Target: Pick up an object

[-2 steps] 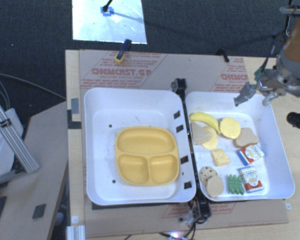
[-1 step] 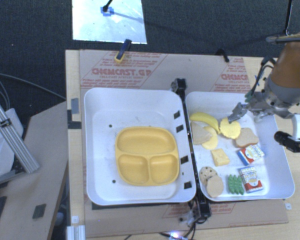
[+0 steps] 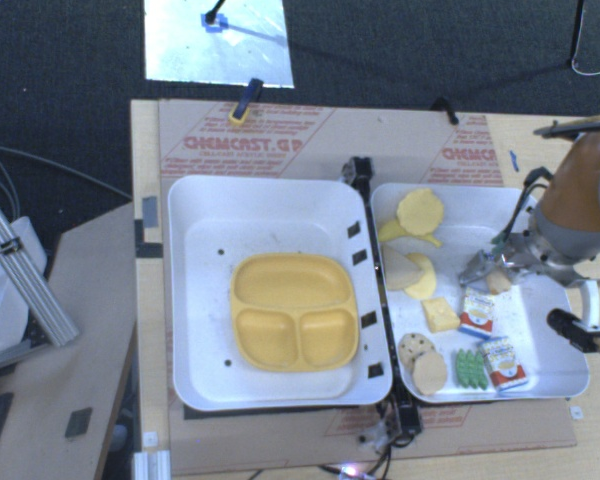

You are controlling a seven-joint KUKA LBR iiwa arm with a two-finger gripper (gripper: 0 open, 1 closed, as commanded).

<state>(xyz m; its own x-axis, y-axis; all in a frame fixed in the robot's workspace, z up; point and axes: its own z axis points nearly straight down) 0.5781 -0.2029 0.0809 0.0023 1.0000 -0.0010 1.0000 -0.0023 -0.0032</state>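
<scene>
Reaching in over the right bin [image 3: 555, 268], the gripper [image 3: 483, 271] hangs low among the toy foods; whether it is spread or pressed together cannot be told. A small red-and-white carton [image 3: 477, 314] lies just below it, a yellow cheese wedge [image 3: 440, 315] beside that, and pale slices [image 3: 412, 271] to its left. Farther left sits the yellow divided tray [image 3: 294, 310].
</scene>
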